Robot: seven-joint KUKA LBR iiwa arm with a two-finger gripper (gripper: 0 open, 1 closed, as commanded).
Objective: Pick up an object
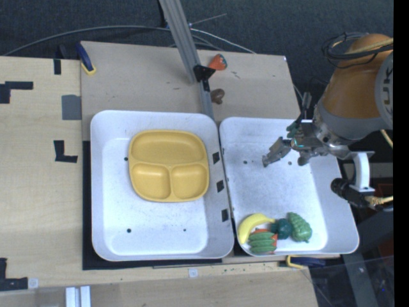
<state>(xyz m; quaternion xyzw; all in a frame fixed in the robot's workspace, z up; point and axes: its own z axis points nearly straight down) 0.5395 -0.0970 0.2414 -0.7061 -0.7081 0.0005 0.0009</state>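
Wooden bench [147,75] on dark carpet [287,11]. Left bin [105,235]: yellow tray [169,165]. Right bin [332,235]: banana [251,223], green toys [299,228]. Gripper [285,155] above right bin, fingers apart, clamping nothing.

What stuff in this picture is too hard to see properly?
- Two-finger gripper, camera view: too small and blurred to tell open from shut.
- Small toys beside the yellow plastic banana, right white bin: bunched together, shapes unclear.
- Grey-and-orange arm: cut off by the right edge.
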